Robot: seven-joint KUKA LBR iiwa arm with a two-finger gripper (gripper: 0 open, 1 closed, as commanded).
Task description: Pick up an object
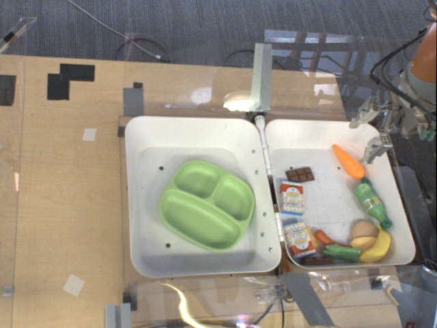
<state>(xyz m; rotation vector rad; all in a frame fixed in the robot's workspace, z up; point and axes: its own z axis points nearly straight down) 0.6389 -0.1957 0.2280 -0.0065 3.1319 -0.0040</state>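
The grey KUKA arm shows a rounded orange band at the frame's right edge, with pale grey casing below it. Black cables loop beside the wrist. The gripper is bare silvery metal, built of small angular brackets and thin pale fingers, with dark fittings behind

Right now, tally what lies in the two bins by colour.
Green: 3, divided plate, bottle, long vegetable
Orange: 1, carrot
Yellow: 1, banana
Brown: 1, chocolate bar
Tan: 1, egg-shaped item
Printed cartons: 2
Total: 9
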